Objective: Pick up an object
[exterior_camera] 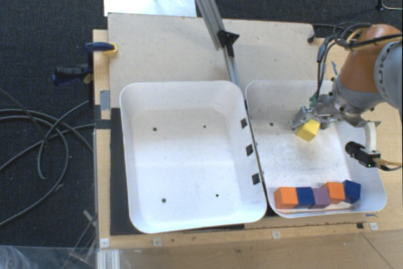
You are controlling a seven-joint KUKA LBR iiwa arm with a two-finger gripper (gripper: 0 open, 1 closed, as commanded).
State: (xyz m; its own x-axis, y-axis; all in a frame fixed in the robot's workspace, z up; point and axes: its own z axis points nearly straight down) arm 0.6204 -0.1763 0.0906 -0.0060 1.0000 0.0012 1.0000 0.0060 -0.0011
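A yellow block sits tilted in the upper middle of the right bin, between the tips of my gripper. The gripper comes in from the right under the grey wrist and orange band, and its metal fingers are closed on the block's top. Whether the block rests on the bin floor or hangs just above it is unclear. Along the bin's front wall lies a row of blocks: orange, blue, purple, a second orange and a second blue.
The left bin stands beside the right one, sharing a raised middle wall. A grey pole slants down from the top to the bins' back edge. Cables lie on the floor at the left.
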